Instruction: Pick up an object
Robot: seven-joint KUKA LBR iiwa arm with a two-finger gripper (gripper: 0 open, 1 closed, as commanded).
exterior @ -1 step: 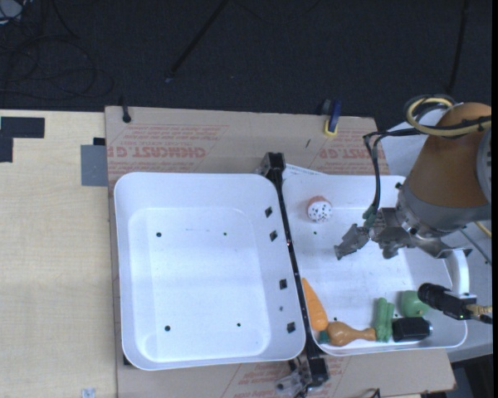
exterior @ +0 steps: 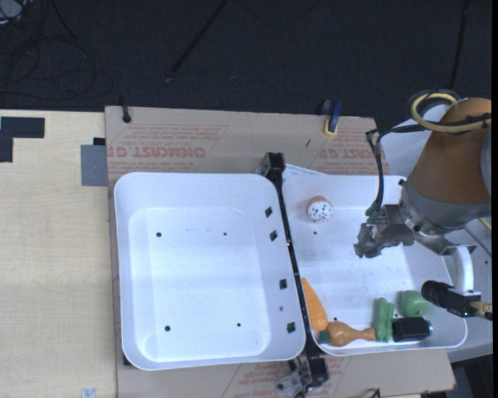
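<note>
My gripper [exterior: 372, 244] hangs over the middle of the right bin [exterior: 349, 259], above bare white floor. A white and orange ball with dark dots [exterior: 319, 211] lies to its upper left, well apart from it. Along the bin's near edge lie an orange carrot [exterior: 314, 303], an orange pear-shaped toy [exterior: 349, 333], a green ridged piece [exterior: 383, 319], a green block [exterior: 414, 303] and a black object [exterior: 411, 330]. None of these touches the gripper.
The left bin [exterior: 133, 222] sits beside the right one, with a black clip strip [exterior: 284, 247] along their shared edge. Both rest on cardboard [exterior: 199, 139]. A blue and yellow clamp [exterior: 331, 118] stands at the cardboard's back edge.
</note>
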